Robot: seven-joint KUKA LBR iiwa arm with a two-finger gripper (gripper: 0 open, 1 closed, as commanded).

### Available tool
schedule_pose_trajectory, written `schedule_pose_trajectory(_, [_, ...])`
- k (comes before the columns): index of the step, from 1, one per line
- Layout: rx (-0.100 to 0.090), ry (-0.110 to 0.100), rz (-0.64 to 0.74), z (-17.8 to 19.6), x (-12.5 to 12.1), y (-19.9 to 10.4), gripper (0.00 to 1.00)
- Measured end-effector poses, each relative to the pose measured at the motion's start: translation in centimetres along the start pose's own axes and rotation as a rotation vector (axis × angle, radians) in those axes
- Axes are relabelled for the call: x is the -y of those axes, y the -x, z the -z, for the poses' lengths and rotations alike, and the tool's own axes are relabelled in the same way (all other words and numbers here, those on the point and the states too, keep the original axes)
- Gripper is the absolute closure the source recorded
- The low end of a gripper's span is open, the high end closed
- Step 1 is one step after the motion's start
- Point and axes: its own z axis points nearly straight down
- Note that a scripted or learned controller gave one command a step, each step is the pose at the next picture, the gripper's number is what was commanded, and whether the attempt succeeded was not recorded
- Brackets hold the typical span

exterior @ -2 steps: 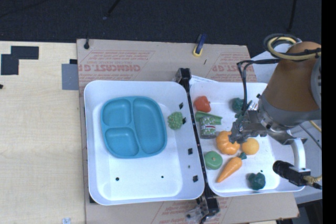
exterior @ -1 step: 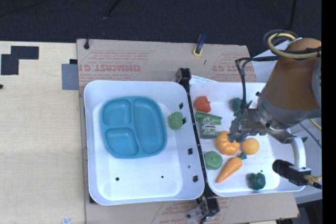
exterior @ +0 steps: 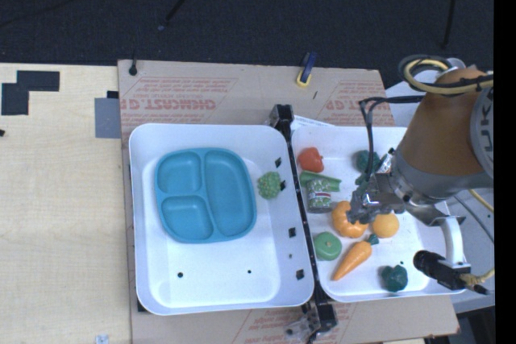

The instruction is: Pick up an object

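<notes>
My gripper [exterior: 364, 204] hangs low over the right bin [exterior: 419, 292], reaching in from the right. Its tip is right above an orange pepper-like toy [exterior: 347, 221], and a small orange ball [exterior: 386, 226] lies just to the right of it. A carrot [exterior: 353, 259] lies below them, with a green disc [exterior: 327, 245] at its left. A green packet [exterior: 321, 192] and a red toy [exterior: 310, 160] lie further up the bin. A dark green piece [exterior: 367, 161] sits partly behind the gripper.
The left bin [exterior: 210, 286] holds a blue divided plate [exterior: 204, 195] and a small broccoli [exterior: 268, 185] near its right wall. A dark teal toy [exterior: 394, 278] sits at the front of the right bin. The arm covers that bin's right side.
</notes>
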Motion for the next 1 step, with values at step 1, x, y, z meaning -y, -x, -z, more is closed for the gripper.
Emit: schedule_pose_trajectory(1, [0.0,0.005,0.002,1.86,0.79,-0.11,1.0])
